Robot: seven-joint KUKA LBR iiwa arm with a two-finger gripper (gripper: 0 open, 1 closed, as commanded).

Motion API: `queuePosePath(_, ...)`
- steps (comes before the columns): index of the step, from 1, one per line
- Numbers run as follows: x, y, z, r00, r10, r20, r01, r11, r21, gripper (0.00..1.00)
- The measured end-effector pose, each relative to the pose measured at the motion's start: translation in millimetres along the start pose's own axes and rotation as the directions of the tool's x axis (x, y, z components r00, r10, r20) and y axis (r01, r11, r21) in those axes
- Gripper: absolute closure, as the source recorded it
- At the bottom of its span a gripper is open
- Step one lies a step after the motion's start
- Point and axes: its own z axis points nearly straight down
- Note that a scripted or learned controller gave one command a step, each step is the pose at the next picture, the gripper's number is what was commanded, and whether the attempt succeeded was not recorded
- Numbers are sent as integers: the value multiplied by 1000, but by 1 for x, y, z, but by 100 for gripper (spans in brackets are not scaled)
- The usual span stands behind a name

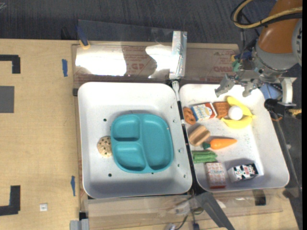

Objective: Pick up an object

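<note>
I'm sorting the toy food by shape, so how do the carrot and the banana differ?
The carrot is orange and straight, tapering to a point; the banana is yellow and curved. The carrot lies bare on the bin floor; the banana has a white egg resting against it. The banana lies nearer the gripper. Both lie in the right bin.

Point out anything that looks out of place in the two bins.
The cookie sits on the left bin's floor beside the teal tray, touching its edge, not in a compartment. The other toy food is crowded in the right bin. Nothing looks spilled or broken.
</note>
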Motion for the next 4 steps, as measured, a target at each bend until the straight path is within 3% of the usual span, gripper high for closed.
queuePosePath(1,-50,-10,129,991,-130,2,130,991,-4,0)
queuePosePath(2,-52,24,134,1000,-13,-16,14,999,44,0)
queuePosePath(3,-14,-2,139,986,167,-1,-167,986,0,0)
queuePosePath(4,-14,0,126,986,166,-2,-166,986,-6,100)
